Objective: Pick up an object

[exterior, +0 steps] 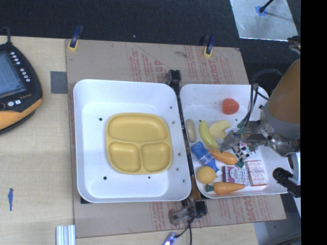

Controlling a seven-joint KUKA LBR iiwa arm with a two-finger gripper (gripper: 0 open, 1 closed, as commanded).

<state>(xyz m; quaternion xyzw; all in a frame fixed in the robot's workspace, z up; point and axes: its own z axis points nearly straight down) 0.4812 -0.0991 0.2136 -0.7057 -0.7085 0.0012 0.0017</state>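
Observation:
The right white bin holds several toy foods. A red tomato lies at the back, with a yellow banana and a pale yellow piece in the middle. An orange carrot lies beside a blue packet. At the front are a round orange fruit, a second carrot and two small cartons. My gripper hangs low over the bin's middle right, just above the first carrot and right of the pale piece. Nothing is visibly lifted.
The left white bin carries a yellow divided plate. A beige oval piece rests by the right bin's left wall. A pendant with a screen lies at the far left of the bench. Clamps pin the brown board.

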